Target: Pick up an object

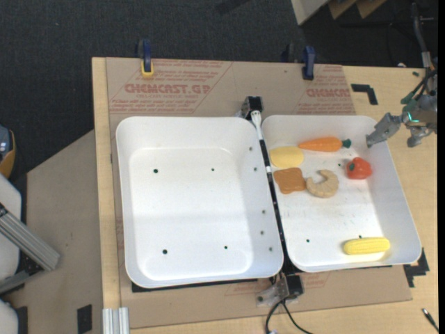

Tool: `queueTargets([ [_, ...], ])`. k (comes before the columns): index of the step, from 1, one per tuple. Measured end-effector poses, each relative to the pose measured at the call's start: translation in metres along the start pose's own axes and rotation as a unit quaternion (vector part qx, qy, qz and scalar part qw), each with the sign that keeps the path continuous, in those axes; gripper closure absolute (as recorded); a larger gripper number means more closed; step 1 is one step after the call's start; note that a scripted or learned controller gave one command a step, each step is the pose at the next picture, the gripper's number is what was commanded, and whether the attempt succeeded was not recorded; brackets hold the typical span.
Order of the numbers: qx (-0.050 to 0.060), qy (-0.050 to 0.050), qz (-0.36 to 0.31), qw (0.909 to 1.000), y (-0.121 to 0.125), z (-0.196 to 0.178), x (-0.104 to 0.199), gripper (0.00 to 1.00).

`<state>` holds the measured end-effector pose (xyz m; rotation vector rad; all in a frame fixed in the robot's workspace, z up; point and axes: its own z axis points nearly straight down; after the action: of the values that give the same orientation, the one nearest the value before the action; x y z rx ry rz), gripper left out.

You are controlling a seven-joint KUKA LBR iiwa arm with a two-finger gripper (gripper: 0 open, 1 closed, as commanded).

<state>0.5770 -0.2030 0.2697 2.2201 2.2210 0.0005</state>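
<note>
Over the far right corner of the right bin [400, 207], the claw [398, 131] is hovering with its two fingers standing apart and nothing between them, so it is open and carrying nothing. One finger is reaching across that bin's rim while the other is sitting outside it; I judge the arm is pausing high and clear so it can come down over a chosen target.

Nearest to that corner, just inside the bin, a red tomato-like piece [358, 168] is lying on the white floor, and an orange carrot [322, 145] is lying beside it toward the divider. Further from the corner a pale yellow block [286, 156], a brown toast-like slab [290, 180] and a tan curled piece [322, 184] are crowding together, the last two touching or nearly so. Well away from the corner, against the near wall, a yellow corn cob [366, 245] is resting alone.

Any of these could serve as the object to pick up. The tomato piece seems the closest candidate, and it is sitting apart from its neighbours, leaving room for fingers; the clustered pieces would likely be harder to grip cleanly.

Beyond the divider from that corner, the left bin [139, 186] is sitting alongside, both bins resting on the cardboard-covered table [208, 82].
</note>
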Motion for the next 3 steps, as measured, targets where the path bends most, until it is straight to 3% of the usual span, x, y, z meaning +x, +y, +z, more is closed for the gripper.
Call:
queueTargets([
  [1, 0.003, 0.002, -0.001, 1.0000, 0.043, 0.185, 0.006, 0.00],
  [2, 0.009, -0.002, -0.001, 1.0000, 0.088, 0.185, 0.045, 0.00],
  [3, -0.004, -0.003, 0.002, 1.0000, 0.090, 0.095, -0.026, 0.00],
])
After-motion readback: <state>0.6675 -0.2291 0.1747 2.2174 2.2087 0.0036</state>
